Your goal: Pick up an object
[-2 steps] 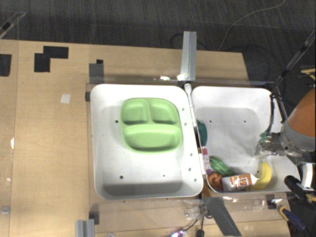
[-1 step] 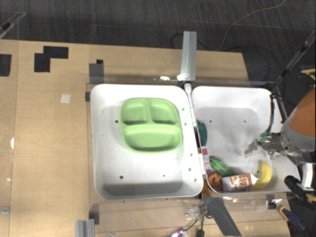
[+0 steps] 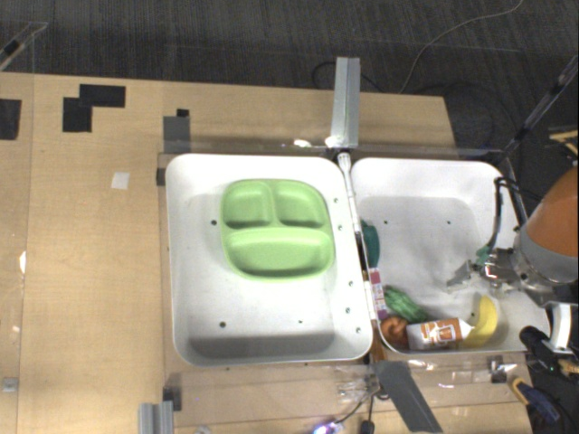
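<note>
Gripper (image 3: 472,274) sits low in right bin (image 3: 425,197); can't tell its state. Banana (image 3: 486,319) lies just below it toward the front wall, long axis roughly upright in view.

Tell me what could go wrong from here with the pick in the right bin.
1. The banana, bottle and green item lie crowded in the near corner of the right bin, so a grasp may catch two things or knock one aside.
2. They sit close against the bin wall, so the pincer may strike the rim.
3. The bottle lies on its side and may roll away.
</note>
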